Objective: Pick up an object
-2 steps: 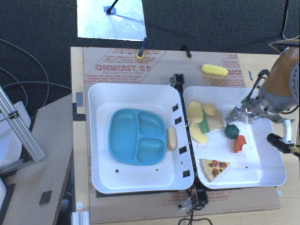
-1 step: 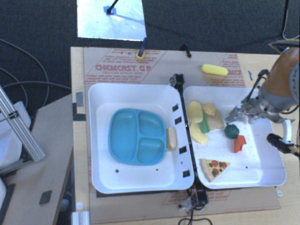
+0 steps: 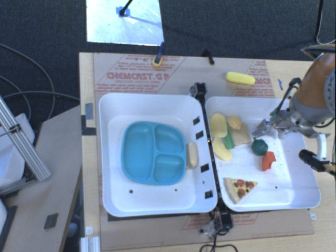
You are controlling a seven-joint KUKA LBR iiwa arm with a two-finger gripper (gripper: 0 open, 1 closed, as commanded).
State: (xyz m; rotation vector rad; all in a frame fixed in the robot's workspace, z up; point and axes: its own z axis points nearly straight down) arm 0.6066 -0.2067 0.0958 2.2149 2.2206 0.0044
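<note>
The fingers (image 3: 261,130) cannot be read as wide or narrow from this angle; they point down and left at the right of the frame, with nothing visibly between them. The gripper (image 3: 264,128) hangs over the right bin (image 3: 310,196), its tip just above a dark green ball (image 3: 259,147); contact cannot be told. The arm (image 3: 315,91), grey with an orange band, comes in from the right edge.

Just right of and below the ball lies a red piece (image 3: 268,160). Toward the bin's left side sit a yellow piece (image 3: 218,125), a second yellow piece (image 3: 222,149) below it, a green stick (image 3: 229,139) between them, and a tan slice (image 3: 240,135) with a small yellow bit (image 3: 234,122) above it. A pizza slice (image 3: 239,188) lies near the bin's lower edge.

The left bin (image 3: 113,193) at centre frame holds a blue tray (image 3: 153,153) with a tan roll (image 3: 192,154) touching the tray's right side. A yellow corn-like piece (image 3: 240,78) rests on the bench above the right bin.
</note>
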